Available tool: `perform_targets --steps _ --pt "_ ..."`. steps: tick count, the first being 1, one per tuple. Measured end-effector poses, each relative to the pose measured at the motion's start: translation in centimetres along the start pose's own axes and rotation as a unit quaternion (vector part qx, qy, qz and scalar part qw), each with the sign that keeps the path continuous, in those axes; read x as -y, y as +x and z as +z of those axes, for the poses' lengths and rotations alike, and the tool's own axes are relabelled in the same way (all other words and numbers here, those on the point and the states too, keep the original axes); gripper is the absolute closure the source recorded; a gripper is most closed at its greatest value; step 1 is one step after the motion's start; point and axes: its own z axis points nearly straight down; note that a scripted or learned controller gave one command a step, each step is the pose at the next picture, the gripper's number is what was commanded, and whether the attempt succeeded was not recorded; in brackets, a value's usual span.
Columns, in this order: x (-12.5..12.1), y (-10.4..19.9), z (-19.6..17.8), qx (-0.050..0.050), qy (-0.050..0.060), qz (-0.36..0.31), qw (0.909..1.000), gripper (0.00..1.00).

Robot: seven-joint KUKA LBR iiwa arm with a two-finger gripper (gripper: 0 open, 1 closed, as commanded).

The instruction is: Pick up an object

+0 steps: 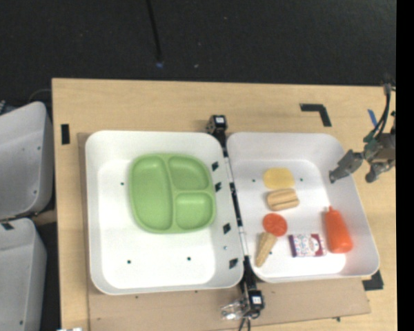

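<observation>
The gripper (359,165) sits at the right edge of the scene, above the far right rim of the right bin (310,143). Its two fingers are spread apart with nothing between them.

The right bin holds six toy food items. An orange bottle (337,230) lies nearest the gripper, near the bin's right wall. Left of it lies a small printed packet (307,245). A yellow block (279,178) lies toward the far side of the group, with a hot dog bun (283,199) just beside it on the near side. A red round piece (274,224) lies nearer again, touching the top of a tan cone (263,248).

The left bin (110,267) holds a green divided plate (171,192) with three compartments. Both bins rest on a wooden bench (138,102).
</observation>
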Motion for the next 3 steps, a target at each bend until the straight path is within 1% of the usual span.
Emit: perform_targets --steps 1,2,3 --pt "-0.2 0.1 -0.6 0.001 -0.005 -0.001 1.0 0.0" --pt "-1.2 0.3 5.0 0.001 -0.003 -0.001 1.0 0.0" --pt "-0.5 -0.2 9.5 0.002 -0.003 0.0 1.0 0.0"
